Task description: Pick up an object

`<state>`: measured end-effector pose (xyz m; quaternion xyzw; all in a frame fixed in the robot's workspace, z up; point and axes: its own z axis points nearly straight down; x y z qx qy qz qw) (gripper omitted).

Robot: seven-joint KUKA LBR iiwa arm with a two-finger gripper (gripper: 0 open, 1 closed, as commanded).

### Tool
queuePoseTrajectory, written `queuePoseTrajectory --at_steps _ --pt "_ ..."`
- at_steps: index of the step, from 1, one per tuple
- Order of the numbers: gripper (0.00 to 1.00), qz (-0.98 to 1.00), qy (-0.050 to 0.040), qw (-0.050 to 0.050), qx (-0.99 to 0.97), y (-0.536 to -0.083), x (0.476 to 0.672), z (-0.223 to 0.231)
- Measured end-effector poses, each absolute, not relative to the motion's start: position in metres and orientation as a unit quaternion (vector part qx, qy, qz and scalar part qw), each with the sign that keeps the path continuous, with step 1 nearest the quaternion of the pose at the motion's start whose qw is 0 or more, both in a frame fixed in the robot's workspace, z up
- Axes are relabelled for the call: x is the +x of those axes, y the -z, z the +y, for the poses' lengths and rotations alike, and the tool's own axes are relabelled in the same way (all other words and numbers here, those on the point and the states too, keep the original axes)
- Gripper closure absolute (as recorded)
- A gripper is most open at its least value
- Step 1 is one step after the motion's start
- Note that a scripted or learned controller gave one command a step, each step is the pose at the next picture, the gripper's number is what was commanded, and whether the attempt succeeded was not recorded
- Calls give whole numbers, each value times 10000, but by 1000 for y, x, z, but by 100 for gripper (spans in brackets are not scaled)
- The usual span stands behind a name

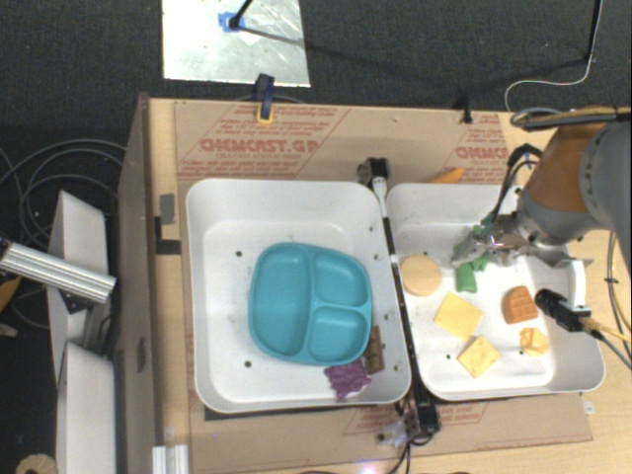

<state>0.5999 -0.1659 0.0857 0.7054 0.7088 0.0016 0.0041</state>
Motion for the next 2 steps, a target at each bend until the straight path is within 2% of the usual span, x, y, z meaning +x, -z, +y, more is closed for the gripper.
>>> queuePoseTrajectory --at_steps 1,2 --pt "0 7092 0 -3 7050 -84 576 -138" --pt "100 7098 -12 15 7044 -95 577 -139"
